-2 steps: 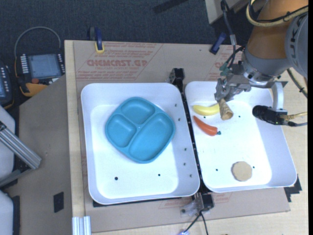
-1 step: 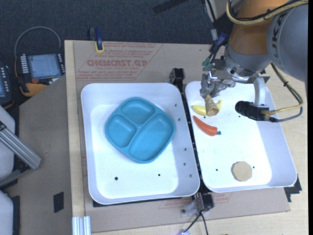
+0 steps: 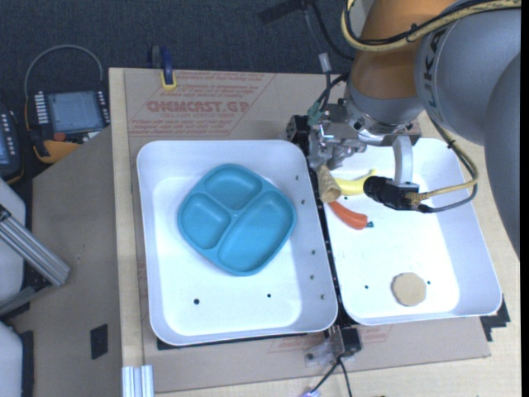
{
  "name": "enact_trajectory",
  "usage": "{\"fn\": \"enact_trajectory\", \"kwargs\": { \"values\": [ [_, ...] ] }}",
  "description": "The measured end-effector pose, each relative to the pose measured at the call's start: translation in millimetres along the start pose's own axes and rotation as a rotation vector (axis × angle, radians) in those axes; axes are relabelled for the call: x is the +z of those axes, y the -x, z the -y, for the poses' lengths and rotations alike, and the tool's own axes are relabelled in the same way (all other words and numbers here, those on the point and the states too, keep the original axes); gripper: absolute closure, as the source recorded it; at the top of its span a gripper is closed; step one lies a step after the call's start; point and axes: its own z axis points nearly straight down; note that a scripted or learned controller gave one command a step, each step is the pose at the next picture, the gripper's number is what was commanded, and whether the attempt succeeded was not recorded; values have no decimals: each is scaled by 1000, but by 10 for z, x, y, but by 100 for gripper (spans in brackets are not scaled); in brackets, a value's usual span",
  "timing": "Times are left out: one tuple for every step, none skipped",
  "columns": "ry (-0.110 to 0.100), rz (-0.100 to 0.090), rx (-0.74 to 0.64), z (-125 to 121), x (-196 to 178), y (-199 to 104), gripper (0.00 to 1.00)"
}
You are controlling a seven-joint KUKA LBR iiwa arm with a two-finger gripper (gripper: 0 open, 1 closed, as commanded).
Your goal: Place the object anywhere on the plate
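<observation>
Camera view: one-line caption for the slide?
Arm over the right bin near banana, carrot and cookie; blue plate in left bin.

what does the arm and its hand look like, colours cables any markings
The arm is a thick, rounded grey body with a glossy orange band above the wrist. Yellow and black cables loop around the band, and another cable runs from a black part beside the hand. The hand is a cluster of dark and silver metal parts. No markings are legible.
</observation>
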Motion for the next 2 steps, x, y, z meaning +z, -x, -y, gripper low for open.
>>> {"fn": "enact_trajectory", "kwargs": {
  "values": [
    [1,0,-2,-40,105,-440,100],
    [1,0,0,-40,100,-426,0]
  ]
}}
